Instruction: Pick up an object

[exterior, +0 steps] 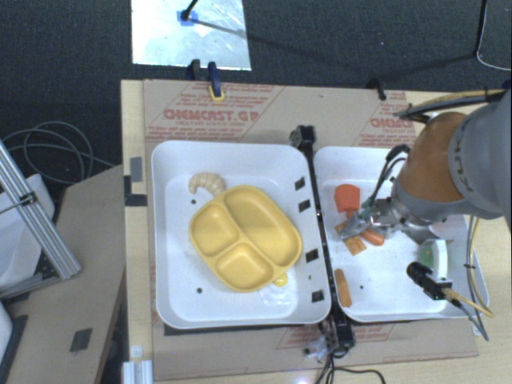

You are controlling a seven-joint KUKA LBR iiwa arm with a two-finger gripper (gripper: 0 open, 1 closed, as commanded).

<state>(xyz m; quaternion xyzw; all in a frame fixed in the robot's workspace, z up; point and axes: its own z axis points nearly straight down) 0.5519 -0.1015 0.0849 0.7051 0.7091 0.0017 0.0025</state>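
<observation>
Nearest, at 7 o'clock in the right bin [384, 296]: thin orange stick [342, 288], close along the left wall. At 5 o'clock in the left bin [180, 294]: small yellow scrap [280, 279], touching the rim of a yellow divided plate [245, 237] set in that bin's middle. At 4 o'clock in the right bin: green-and-white item [430, 254], partly under the arm [448, 174]. At 9 o'clock there: gripper [358, 227], down low, right against the small orange pieces [355, 246]; cannot tell how wide it stands or whether anything is gripped. Just beyond, at 10 o'clock: orange-red block [347, 197]. At 11 o'clock in the left bin: pale curled pastry shape [206, 183]. Farther off: printed board [240, 112], yellow clamp [216, 86], shiny sheet [190, 21].
</observation>
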